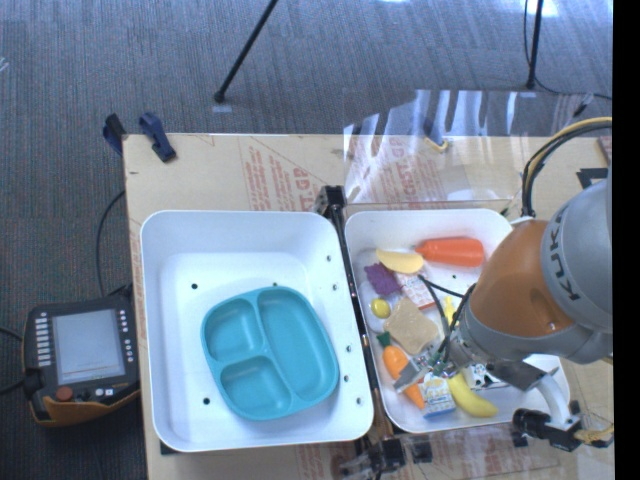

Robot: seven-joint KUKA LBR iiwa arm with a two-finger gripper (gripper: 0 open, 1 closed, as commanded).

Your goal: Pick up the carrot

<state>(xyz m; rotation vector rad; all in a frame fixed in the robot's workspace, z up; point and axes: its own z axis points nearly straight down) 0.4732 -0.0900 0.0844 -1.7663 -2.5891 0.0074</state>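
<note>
The carrot (455, 251) lies at the far end of the right bin (500, 220), beside a yellow lemon-like piece (399, 261). The gripper (425, 361) hangs over the near clutter; I cannot tell its state. Approach step: next it must travel to the carrot.

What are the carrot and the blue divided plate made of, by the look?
Carrot: likely moulded plastic toy, smooth, even orange with a soft sheen. Blue divided plate: probably plastic, matte, uniform turquoise with rounded moulded compartments.
</note>
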